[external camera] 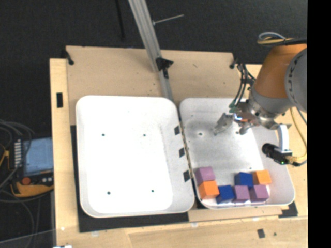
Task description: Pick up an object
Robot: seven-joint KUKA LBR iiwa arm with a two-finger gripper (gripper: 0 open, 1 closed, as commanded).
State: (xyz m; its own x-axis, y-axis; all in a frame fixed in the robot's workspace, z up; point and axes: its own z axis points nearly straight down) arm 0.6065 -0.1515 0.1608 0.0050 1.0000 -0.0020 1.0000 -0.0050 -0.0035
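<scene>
The tool (231,124) hangs over the far half of the right bin (207,107), its two fingers spread wide with nothing between them. The blocks (234,186), purple, orange and blue, cluster along that bin's near edge, well apart from the tool

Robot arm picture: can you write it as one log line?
gripper: open, holding nothing | over right bin upper part | blocks: clustered along near edge, untouched
</scene>
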